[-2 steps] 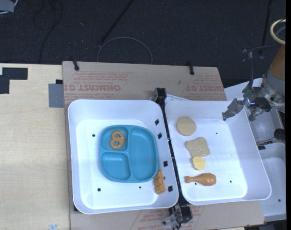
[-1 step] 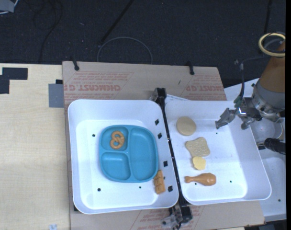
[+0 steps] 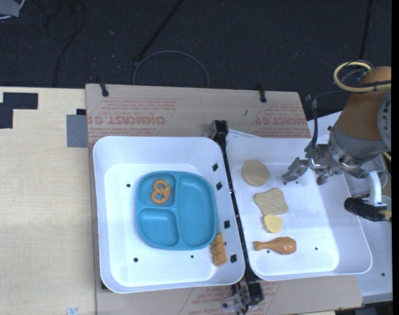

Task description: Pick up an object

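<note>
Two white bins are seen side by side on the bench. In the left bin (image 3: pixel 114 176) a blue divided tray (image 3: pixel 180 222) is set, w/ a pretzel (image 3: pixel 161 191) in its upper-left compartment; an orange block (image 3: pixel 218 249) lies just beside the tray's lower-right corner. In the right bin (image 3: pixel 324 241) a tan disc (image 3: pixel 255 172), bread slice (image 3: pixel 272 202), small yellow round (image 3: pixel 273 224) & drumstick (image 3: pixel 275 245) are laid out. The gripper (image 3: pixel 308 172) is held above the right bin, right of the disc, nothing between its fingers.

A single fixed camera is looking down at a slant from above the bench, taking in both shallow white plastic bins (image 3: pixel 121 151) side by side, with the grey-and-orange arm (image 3: pixel 363 120) entering from the right edge.
</note>
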Tool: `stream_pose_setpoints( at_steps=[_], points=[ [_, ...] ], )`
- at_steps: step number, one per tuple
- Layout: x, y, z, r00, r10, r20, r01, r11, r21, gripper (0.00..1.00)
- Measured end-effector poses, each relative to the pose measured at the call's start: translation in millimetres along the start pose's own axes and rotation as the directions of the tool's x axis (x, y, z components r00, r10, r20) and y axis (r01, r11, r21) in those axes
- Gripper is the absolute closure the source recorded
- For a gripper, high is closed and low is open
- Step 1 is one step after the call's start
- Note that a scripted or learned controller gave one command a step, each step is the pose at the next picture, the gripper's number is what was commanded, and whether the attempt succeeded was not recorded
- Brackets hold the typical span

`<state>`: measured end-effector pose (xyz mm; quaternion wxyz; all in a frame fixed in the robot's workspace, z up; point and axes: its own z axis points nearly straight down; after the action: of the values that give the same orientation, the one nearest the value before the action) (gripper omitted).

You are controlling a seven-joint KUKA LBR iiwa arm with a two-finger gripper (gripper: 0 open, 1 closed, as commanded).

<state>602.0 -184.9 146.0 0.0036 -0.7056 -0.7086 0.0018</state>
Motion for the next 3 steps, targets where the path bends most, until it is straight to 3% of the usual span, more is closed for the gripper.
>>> stream_pose_setpoints(
  at_steps=[1,2,3],
  points=[
    [1,0,52,1.0,0.004,0.002,-0.004,1.0,-0.005,0.0],
    [1,1,39,1.0,0.004,0.001,-0.004,1.0,-0.007,1.0],
    [5,-4,-21,1.0,0.003,0.003,-0.003,1.0,-0.011,1.0]
  ],
)
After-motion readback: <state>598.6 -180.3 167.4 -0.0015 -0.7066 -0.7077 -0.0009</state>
